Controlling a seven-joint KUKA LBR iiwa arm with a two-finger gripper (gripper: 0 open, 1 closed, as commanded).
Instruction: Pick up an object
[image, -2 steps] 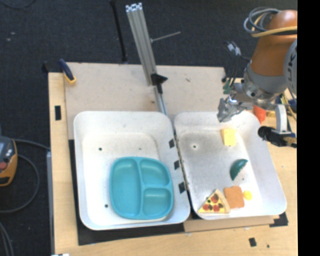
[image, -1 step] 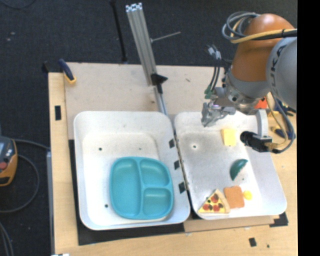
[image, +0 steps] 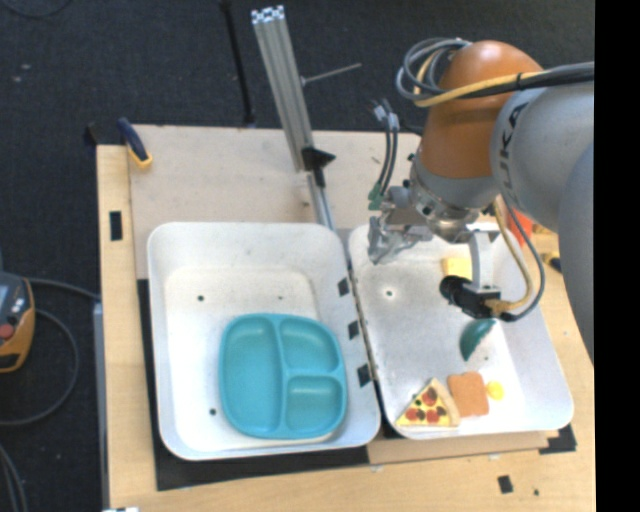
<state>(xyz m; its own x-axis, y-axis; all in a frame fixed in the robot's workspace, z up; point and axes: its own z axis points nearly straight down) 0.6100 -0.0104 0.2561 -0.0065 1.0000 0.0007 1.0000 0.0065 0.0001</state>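
My gripper (image: 384, 246) hangs over the far left corner of the right bin (image: 420, 340), with nothing visible between its tips. Near the front edge of that bin lie a toy pizza slice (image: 430, 405), a brown-orange block (image: 468, 394) touching it, and a small yellow piece (image: 494, 391). A dark green object (image: 477, 338) rests further back, toward the right side. A pale yellow object (image: 455, 266) peeks out beside the wrist. All of these lie well away from the gripper, to its right and front.
The left bin (image: 190, 260) holds a teal divided plate (image: 283, 376) at its front. A metal post (image: 292, 110) rises behind the bins. The arm (image: 480, 110) covers the right bin's far right corner.
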